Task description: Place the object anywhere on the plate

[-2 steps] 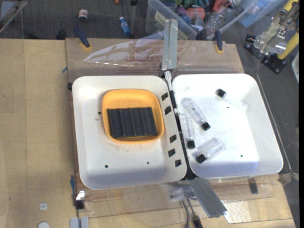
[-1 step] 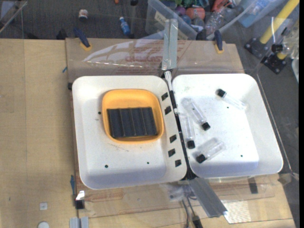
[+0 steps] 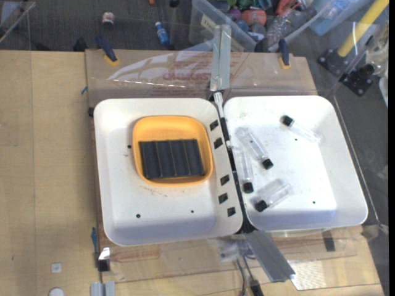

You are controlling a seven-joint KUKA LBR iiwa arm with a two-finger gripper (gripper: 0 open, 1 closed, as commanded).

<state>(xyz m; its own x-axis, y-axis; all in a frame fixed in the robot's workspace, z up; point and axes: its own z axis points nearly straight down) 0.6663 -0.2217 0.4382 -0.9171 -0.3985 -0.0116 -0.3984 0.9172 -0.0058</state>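
Ribbed black block lies on the orange plate, left bin; pincer's state cannot be told.

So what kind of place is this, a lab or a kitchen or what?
Most likely a robotics lab bench: two shallow white bins clamped side by side, an orange plate in one and clear vials in the other, plus a tub of mixed toys behind.

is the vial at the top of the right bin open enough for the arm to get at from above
Probably yes. The vial lies alone on the bin floor, apart from the other vials, with nothing over it. It sits somewhat near the back wall, which may limit some approach angles.
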